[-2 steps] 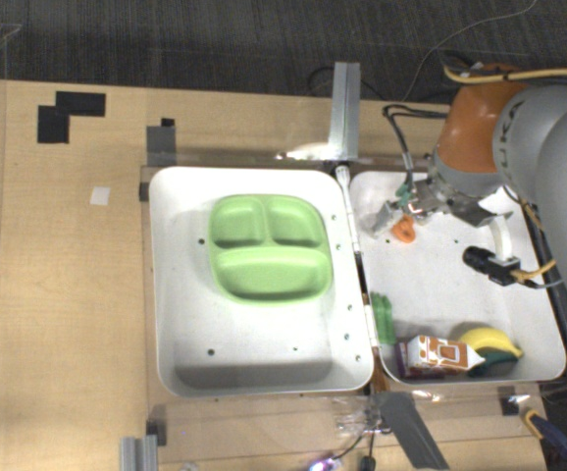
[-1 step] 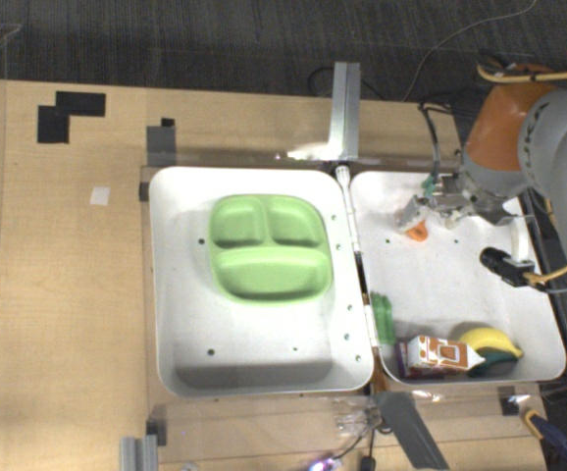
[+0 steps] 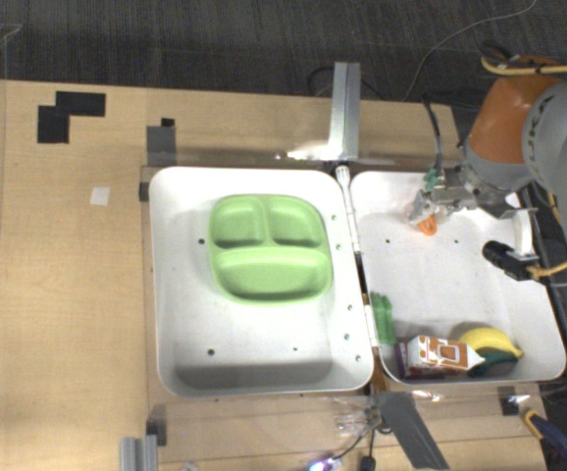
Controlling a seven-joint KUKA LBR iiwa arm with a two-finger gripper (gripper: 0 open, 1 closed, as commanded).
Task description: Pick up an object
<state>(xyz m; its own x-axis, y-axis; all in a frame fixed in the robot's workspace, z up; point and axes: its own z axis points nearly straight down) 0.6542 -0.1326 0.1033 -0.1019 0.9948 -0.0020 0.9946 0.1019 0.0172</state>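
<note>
Left bin (image 3: 171,292): one green divided plate (image 3: 269,246), three compartments, lying flat, nearer the far edge and the right wall than the near left corner.

Right bin (image 3: 460,292): four items.
- Small orange object (image 3: 428,227), near the far edge, directly under the gripper (image 3: 435,204); contact cannot be judged.
- Green object (image 3: 381,319), lying along the left wall toward the near corner.
- Brown and white carton (image 3: 438,356), on its side by the near edge.
- Yellow banana (image 3: 489,342), just beside the carton on its right, near the near right corner, with a dark green item (image 3: 497,364) under it.

Arm (image 3: 548,135): grey with orange band, over the far right corner of the right bin. Finger spread cannot be told; nothing is visibly held.
</note>
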